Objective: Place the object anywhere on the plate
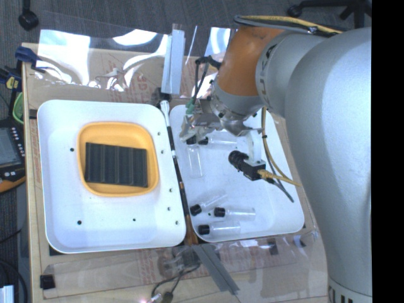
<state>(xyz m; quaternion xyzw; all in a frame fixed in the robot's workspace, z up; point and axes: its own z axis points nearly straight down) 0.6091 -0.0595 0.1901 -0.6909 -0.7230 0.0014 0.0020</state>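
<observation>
Up front in the right shallow white bin (287,219) there's a bunch of clear plastic vials with black caps (221,221) lying loose along the near edge. Over in the left white bin (57,219) sits the yellow rounded plate with a dark ribbed insert (117,158). Further back, the grey arm's two-finger gripper (196,128) is down in the right bin's far-left corner, just above another clear vial (194,160).

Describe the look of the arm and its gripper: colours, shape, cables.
The arm is bulky, rounded and matte grey, with a glossy orange band above the wrist. A yellow cable arcs over the band; another trails near a black fitting. The gripper is small, metallic and wire-tangled.
</observation>
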